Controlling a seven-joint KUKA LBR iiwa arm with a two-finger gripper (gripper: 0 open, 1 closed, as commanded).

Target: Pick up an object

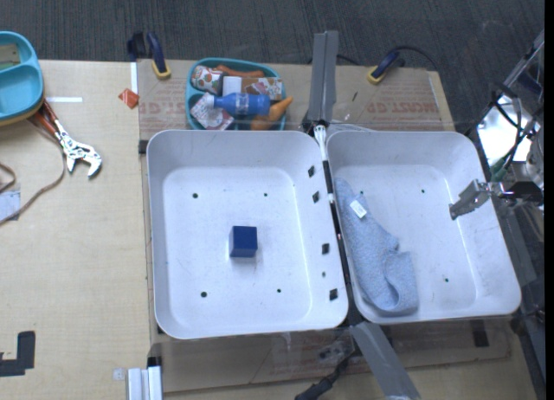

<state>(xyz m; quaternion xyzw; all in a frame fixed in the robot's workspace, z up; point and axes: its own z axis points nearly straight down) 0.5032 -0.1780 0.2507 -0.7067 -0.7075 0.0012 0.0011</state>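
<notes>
The task is not started. The block [244, 241] lies in the left bin [173, 303], and the cloth [377, 258] in the right bin [485, 303]. The gripper [467, 201] hangs at the right bin's edge; finger state cannot be told.

Wooden bench top [69, 286], light tan, scuffed. Small teal oval tub [235, 95] behind the left white bin, crammed with packets; a blue bottle-like item and something orange among them, contents too jumbled to sort. Silver adjustable wrench [80, 154] lying flat at far left, a thin brown cord [35, 183] looping near it. Light-blue plastic tray [17, 74] at the left edge, cut off by the frame. Two yellow-handled clamps [156, 56] [383, 66] grip the bench's back edge. Dark grey carpet [260, 0] beyond.
</notes>
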